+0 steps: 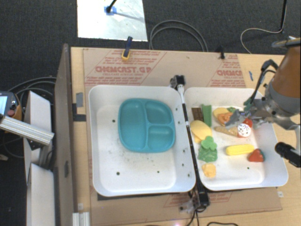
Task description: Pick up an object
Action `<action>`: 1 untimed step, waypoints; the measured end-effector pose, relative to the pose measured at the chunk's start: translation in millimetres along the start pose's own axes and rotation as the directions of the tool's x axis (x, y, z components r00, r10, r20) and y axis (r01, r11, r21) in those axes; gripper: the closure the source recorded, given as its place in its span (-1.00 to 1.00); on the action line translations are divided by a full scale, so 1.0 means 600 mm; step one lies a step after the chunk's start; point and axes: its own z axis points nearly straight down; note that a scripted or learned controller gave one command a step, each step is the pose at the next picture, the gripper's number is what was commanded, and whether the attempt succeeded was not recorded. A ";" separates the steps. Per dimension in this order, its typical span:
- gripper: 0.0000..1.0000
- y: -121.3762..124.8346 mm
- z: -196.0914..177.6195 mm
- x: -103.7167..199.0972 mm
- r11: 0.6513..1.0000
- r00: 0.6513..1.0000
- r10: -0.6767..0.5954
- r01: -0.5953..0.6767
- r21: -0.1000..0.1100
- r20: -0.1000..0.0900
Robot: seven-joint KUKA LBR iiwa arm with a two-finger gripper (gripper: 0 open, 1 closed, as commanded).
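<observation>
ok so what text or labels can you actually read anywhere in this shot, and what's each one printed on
"CHIILCAST. G.P", as best it reads, in red on the cardboard sheet under the bins, at its left; the last letters are unsure.
A second red print of the same kind at the sheet's right: too blurred and partly covered by the arm to read.
Smaller red lines under both prints: too small to read.
Nothing legible on the teal plate or the toy food.

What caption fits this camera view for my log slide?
Grey arm's pincer over the right white bin of toy food, near a white red-dotted die; teal divided plastic tray in the left bin.
</observation>
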 end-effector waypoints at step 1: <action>-1.00 0.036 0.078 -0.065 1.000 1.000 0.005 -0.005 0.002 0.001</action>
